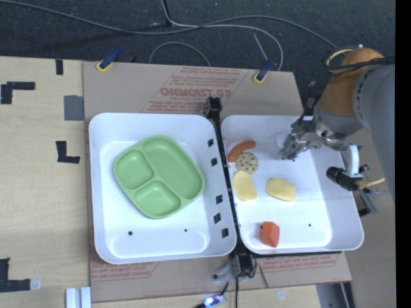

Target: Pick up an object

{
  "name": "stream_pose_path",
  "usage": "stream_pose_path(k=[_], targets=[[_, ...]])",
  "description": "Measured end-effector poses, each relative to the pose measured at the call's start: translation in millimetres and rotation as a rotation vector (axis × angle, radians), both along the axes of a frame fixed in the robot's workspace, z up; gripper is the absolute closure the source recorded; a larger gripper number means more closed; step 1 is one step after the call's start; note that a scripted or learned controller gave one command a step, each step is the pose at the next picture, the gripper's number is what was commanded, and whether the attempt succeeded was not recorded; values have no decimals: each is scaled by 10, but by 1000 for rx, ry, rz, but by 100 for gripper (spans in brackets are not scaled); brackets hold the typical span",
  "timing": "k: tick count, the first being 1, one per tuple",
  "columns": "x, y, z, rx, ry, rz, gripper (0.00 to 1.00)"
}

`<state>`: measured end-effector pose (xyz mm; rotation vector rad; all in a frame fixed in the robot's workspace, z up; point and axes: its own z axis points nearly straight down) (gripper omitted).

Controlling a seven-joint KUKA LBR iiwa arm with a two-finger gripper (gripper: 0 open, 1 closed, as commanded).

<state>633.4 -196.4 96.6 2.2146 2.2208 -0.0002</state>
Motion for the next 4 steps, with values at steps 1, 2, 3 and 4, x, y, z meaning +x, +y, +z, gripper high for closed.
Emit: stream_pose_path(k=[1,2,3,4], targets=[[98,-10,581,3,0,-1,100],[112,-85,1051,2,-1,-1,100],[56,-4,1608,3,-1,-1,100],[4,587,1657,5,5,3,100]])
